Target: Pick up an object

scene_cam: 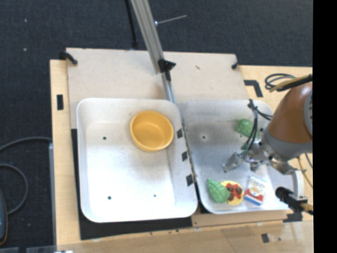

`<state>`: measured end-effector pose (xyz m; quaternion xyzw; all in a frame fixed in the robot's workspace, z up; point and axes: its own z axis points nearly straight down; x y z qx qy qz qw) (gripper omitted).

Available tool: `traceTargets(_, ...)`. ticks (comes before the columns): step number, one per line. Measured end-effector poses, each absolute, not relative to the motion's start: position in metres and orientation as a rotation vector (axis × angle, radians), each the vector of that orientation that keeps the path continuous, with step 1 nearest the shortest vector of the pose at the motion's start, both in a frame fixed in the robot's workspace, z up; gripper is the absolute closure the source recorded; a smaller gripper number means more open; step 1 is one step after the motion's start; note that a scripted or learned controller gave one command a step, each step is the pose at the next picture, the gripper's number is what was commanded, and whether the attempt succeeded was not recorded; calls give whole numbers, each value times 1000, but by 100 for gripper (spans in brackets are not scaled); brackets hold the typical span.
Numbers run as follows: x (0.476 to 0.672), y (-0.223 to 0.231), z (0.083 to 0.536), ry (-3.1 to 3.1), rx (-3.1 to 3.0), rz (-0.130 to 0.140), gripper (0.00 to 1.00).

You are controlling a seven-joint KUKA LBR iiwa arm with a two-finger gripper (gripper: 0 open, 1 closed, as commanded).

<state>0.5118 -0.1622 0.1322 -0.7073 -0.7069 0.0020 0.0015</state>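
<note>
Left bin (95, 157): one yellow bowl (152, 130), upright, in the upper middle, well apart from the arm.

Right bin (210, 125): gripper (239, 161) stood over the middle of the floor, its metal fingers pointing left with a gap between them and nothing in that gap. A green object (244, 126) lay above the gripper, near the bin's upper right. Along the lower edge, below the gripper and apart from it: a green toy (216, 190), touching a yellow-and-red item (233, 191), then a small white, red and blue box (255, 191) just beside.
</note>
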Motion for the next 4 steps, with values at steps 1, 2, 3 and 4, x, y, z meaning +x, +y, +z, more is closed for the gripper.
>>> traceTargets(1,512,-163,101,-2220,-2225,0,0)
traceTargets(2,514,-164,112,-2218,-2232,-7,100)
traceTargets(3,509,-167,156,-2218,-2231,-3,100)
traceTargets(4,505,-173,215,-2228,-2221,-1,100)
